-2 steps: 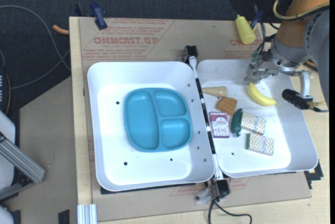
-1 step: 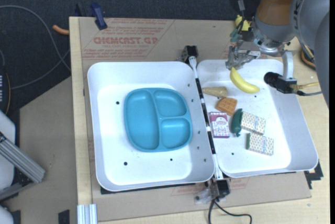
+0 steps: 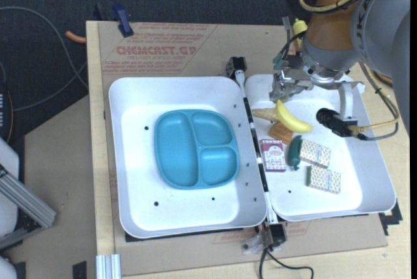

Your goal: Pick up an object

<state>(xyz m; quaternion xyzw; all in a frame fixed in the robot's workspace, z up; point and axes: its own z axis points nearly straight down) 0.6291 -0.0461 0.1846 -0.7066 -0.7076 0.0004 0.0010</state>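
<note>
Tool [image 3: 285, 90] above curved yellow plastic banana [image 3: 291, 118], far side of right white bin [image 3: 371, 196]; finger state unclear. Risk: banana rolls, tool slips off.

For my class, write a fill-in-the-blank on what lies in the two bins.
The blue divided tray lies in the ___ bin. The banana lies in the ___ bin. The claw hangs just above the ___. The card box is mostly ___ in colour.

Missing words: left; right; banana; red
</note>
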